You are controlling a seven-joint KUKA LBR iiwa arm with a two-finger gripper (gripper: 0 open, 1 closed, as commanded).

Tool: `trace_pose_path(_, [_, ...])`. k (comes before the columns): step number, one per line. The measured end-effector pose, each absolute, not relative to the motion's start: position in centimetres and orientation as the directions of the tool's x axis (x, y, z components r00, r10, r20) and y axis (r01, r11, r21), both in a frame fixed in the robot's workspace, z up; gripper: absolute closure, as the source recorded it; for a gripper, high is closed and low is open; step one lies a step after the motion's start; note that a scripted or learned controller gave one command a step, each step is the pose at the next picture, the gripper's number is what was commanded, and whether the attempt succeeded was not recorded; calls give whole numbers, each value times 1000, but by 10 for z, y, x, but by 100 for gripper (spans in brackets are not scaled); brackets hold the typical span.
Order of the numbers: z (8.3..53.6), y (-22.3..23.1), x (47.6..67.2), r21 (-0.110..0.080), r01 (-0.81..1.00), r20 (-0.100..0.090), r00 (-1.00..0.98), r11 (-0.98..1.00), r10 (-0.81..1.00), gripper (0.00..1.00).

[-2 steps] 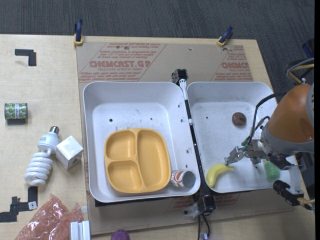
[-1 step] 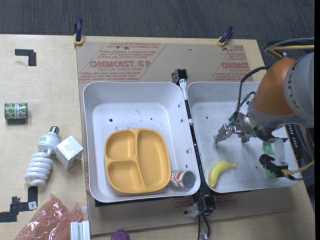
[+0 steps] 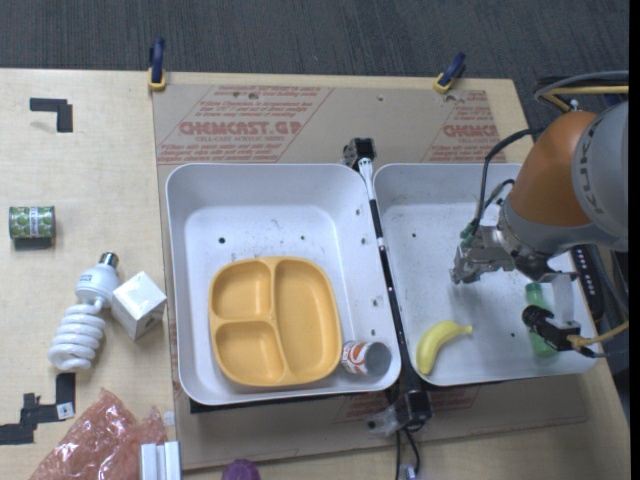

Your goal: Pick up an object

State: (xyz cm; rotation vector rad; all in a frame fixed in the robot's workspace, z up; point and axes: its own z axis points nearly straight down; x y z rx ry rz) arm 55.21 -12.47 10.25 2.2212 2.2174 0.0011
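Claw low over the right bin, banana lying free near the front.

Down front, the banana (image 3: pixel 440 344) lies on the right bin (image 3: pixel 420 228) floor, close to the near wall. Left bin (image 3: pixel 190 268) holds a yellow divided plate (image 3: pixel 273 320) and a small can (image 3: pixel 357 358). Further back, the claw (image 3: pixel 468 268) sits beyond the banana, apart from it; open or closed, I cannot tell.

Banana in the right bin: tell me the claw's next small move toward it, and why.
Probably shift the claw toward the near wall of the right bin and slightly left, to sit over the banana. The banana lies free on the floor nearer the camera, apart from the claw, with nothing covering it.
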Motion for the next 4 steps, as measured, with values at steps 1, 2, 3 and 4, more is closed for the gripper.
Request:
trace_pose_path(1, [95, -168, 563, 1, 1000, -2, 1, -1, 1000, 100])
trace_pose_path(2, [95, -168, 563, 1, 1000, -1, 1, -1, 1000, 0])
trace_pose_path(3, [105, -168, 564, 3, 1000, -3, 0, 0, 1000, 100])
trace_pose_path(4, [105, -168, 564, 3, 1000, -3, 0, 0, 1000, 0])
